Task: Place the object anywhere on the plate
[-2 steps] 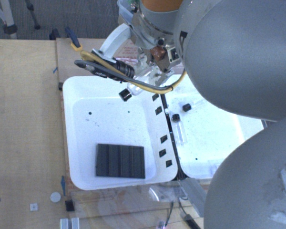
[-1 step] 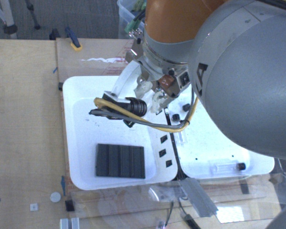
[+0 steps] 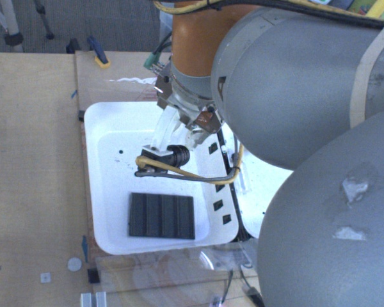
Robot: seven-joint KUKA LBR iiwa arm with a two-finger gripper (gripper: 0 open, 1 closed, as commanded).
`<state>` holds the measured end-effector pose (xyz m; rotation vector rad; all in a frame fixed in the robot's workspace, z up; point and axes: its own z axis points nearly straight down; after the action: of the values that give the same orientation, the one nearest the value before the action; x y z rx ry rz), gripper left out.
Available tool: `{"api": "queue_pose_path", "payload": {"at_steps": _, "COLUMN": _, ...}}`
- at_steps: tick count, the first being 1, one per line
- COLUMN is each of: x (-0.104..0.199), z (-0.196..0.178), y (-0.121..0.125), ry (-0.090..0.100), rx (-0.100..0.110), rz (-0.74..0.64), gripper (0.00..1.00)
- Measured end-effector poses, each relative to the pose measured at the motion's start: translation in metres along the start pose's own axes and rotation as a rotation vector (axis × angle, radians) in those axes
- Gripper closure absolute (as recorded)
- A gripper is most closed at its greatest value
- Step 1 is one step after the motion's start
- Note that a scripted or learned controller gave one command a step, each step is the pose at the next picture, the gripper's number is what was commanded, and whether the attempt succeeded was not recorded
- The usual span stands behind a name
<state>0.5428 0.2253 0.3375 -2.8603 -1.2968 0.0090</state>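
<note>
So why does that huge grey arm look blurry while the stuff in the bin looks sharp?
Camera view: the arm is soft and looms large, probably because it is near the lens; the white bin is brightly lit, with faint grey shading along its inner walls; the dark slab lies in focus, its ribs crisp.

The bench is pale wood, with a darker brown board laid on it toward the far side. On that board sits a shallow white bin with rounded corners. Just beside it on the right is a second white bin — mostly hidden. A blue clip rests near the board's far edge. At the near side lie a small grey disc, a tiny pale square and a clear plastic sheet — the sheet close against the first bin's near rim.
</note>
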Motion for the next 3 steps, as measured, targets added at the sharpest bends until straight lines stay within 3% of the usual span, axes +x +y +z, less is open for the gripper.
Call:
{"api": "queue_pose_path", "payload": {"at_steps": 1, "x": 0.006, "z": 0.034, "y": 0.007, "ry": 0.0, "rx": 0.001, "rz": 0.239, "gripper": 1.0}}
{"api": "queue_pose_path", "payload": {"at_steps": 2, "x": 0.007, "z": -0.097, "y": 0.009, "ry": 0.006, "rx": -0.004, "rz": 0.21, "gripper": 1.0}}
{"api": "queue_pose_path", "payload": {"at_steps": 3, "x": 0.036, "z": 0.093, "y": 0.041, "ry": -0.001, "rx": 0.0, "rz": 0.171, "gripper": 1.0}}
